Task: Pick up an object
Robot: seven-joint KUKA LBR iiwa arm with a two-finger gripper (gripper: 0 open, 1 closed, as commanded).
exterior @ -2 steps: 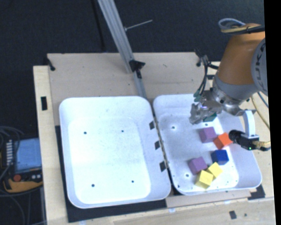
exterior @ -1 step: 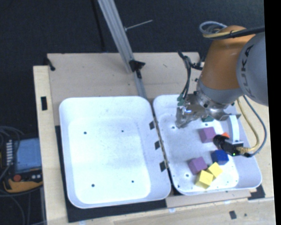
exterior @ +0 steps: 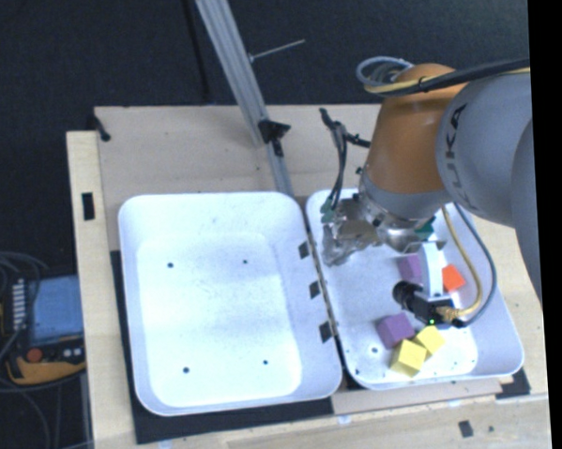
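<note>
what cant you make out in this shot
- Pincer, camera view: too blurred and small to tell open from shut, or whether it holds anything.
- Upper part of the right white bin: hidden under the grey and orange arm.
- Small orange block and pale purple block: partly covered by cables, shapes unclear.

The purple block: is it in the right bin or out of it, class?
In. The purple block lies on the floor of the right bin, inside its rim, beside two yellow blocks.

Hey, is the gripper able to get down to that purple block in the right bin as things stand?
Probably yes. The purple block lies uncovered on the bin floor, with the yellow blocks just beside it, and the gripper sits nearby over the right bin.
</note>
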